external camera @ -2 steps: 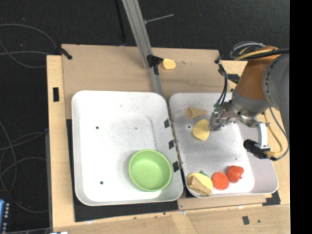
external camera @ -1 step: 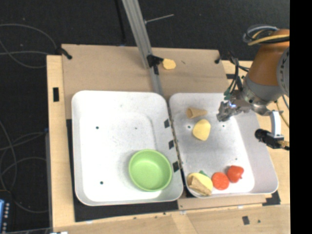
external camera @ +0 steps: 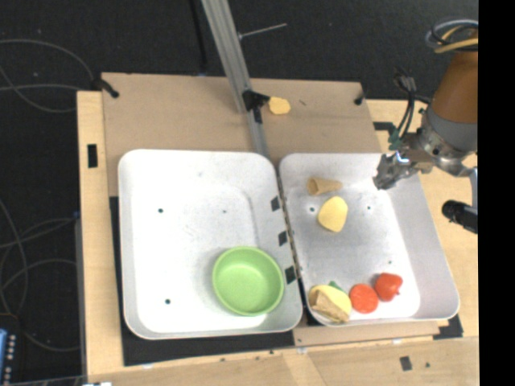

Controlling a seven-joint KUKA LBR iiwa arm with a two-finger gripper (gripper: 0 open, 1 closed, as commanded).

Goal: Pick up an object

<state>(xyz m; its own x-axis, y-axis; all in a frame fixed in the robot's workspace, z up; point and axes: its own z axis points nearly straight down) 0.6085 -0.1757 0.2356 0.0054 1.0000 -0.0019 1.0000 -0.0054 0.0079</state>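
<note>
My gripper (external camera: pixel 386 175) hangs over the far right edge of the right bin (external camera: pixel 418 240), above bare bin floor, with nothing seen between its fingers. A pale yellow lemon-like piece (external camera: pixel 333 214) lies left of it in the bin's middle. A tan wedge (external camera: pixel 323 186) sits just behind that piece. At the bin's near edge lie a yellow and tan piece (external camera: pixel 331 302), an orange-red ball (external camera: pixel 363 297) and a red tomato-like piece (external camera: pixel 389 286).
The left bin (external camera: pixel 177 207) holds a green bowl (external camera: pixel 248 280) at its near right corner. A small yellow object (external camera: pixel 279 105) lies on the bench behind the bins, beside a slanted metal post (external camera: pixel 229 47). A black divider (external camera: pixel 286 232) separates the bins.
</note>
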